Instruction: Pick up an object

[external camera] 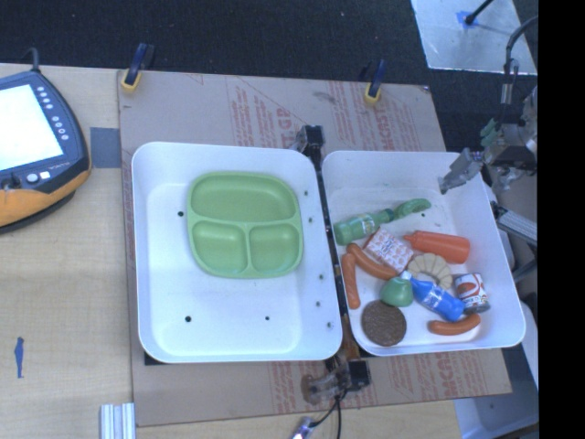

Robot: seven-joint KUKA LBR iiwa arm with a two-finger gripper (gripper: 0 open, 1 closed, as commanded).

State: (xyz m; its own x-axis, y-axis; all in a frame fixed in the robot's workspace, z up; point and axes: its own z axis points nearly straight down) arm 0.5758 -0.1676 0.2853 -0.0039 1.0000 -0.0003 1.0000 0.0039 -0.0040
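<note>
Over the right bin's [512, 273] far right corner, the gripper [457, 174] is hovering, its state impossible to tell.

We saw a brightly lit scene under cool, bluish light. The two white bins [228, 337] nearly washed out, with soft shadows inside their left walls. The pendant screen [27, 131] at far left glared blank white. Detail stayed soft, and the dark floor [274, 16] lost texture.
</note>
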